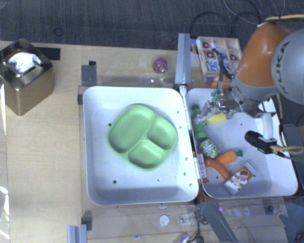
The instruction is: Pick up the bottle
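Bins: we count two white bins on the worktop (40, 161), the left bin (99, 184) and the right bin (276, 178), side by side.
Plate: one green divided plate (142, 135), in the middle of the left bin.
Bottle: one green bottle (198, 128), lying along the left wall of the right bin.
Pincer: the pincer (215, 107) hangs over the far left part of the right bin, just beside the bottle's far end. We cannot tell whether it is released or clenched.
Arm: one grey arm (294, 49) reaching in from the right.
Crowding the bottle: one yellow piece (219, 118) right under the pincer, and one small green-and-white thing (209, 147) at the bottle's near end.
Orange pieces: two, a carrot with a green tip (226, 158) and a redder piece (218, 170) just in front of it.
Carton: one small carton (239, 178) near the front of the right bin.
Outside the bins: one tissue box (25, 92) at far left, one purple ball (160, 65) and one patterned box (213, 54) behind the bins.
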{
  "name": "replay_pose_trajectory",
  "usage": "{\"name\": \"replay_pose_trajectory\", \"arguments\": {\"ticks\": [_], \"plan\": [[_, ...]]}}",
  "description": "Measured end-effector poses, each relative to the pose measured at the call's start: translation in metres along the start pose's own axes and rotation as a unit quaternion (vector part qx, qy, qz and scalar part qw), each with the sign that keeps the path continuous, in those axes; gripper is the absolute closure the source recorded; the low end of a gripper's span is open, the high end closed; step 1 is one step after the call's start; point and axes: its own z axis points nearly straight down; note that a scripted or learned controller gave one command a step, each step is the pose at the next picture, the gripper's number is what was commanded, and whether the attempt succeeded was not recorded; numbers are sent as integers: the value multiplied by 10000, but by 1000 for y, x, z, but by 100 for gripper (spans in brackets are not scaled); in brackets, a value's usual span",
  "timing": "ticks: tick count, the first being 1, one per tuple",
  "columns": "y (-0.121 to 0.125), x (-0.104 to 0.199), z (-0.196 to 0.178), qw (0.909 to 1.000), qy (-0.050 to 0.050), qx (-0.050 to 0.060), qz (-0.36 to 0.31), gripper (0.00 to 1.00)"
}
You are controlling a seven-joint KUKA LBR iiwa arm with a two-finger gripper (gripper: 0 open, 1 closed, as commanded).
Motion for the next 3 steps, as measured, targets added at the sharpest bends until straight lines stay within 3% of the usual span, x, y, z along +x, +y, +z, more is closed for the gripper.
{"name": "replay_pose_trajectory", "arguments": {"ticks": [1,2,3], "plan": [[-7,-40,96,9932,-8,-33,-1164,0],[-3,-39,82,9931,-31,-90,-1172,100],[15,49,-124,9992,-3,-30,-396,100]]}}
